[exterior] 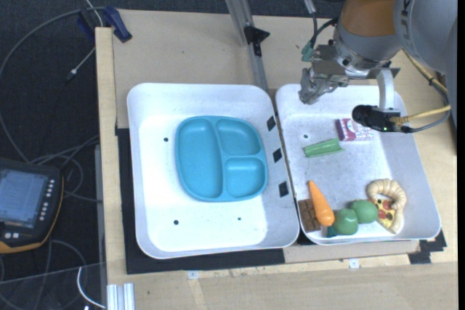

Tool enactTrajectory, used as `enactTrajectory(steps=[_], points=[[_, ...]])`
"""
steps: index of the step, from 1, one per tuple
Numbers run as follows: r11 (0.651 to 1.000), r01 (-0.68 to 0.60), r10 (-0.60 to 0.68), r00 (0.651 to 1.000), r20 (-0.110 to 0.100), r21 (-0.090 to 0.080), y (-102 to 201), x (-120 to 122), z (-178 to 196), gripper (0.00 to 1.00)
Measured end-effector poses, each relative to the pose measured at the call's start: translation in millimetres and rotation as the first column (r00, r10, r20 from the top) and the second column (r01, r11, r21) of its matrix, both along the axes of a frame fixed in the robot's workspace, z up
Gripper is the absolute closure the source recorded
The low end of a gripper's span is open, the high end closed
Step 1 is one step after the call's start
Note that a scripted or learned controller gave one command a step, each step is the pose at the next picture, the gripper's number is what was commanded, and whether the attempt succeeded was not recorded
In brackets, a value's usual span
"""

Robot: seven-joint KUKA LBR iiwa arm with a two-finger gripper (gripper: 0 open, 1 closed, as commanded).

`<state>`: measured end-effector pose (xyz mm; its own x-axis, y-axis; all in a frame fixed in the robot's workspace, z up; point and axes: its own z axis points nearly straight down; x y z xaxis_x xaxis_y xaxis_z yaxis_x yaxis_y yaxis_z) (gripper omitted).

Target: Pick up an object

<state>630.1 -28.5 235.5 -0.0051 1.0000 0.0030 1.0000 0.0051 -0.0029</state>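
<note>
- Left bin [145, 156]: blue divided plate [220, 157].
- Right bin [425, 189]: green stick [322, 148], purple packet [352, 129], carrot [320, 202], green toys [356, 217] (lower corner).
- Gripper [314, 91]: upper edge of the right bin; finger spread cannot be told.

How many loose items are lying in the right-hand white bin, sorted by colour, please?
Green: 3 — long green plastic pod, round green toy fruit, second round green toy fruit
Orange: 1 — orange toy carrot
Purple and white: 1 — small packet
Brown: 1 — chocolate-bar toy
Cream and yellow: 1 — curved pastry toy
Total: 7

grey arm [436, 3], orange band, yellow cable.
</note>
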Motion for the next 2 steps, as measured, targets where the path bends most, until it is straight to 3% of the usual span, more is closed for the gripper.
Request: enactTrajectory(steps=[2], points=[[1.0,0.0,0.0,1.0,-0.002,0.0,94.6,-43.2,0.3,1.0]])
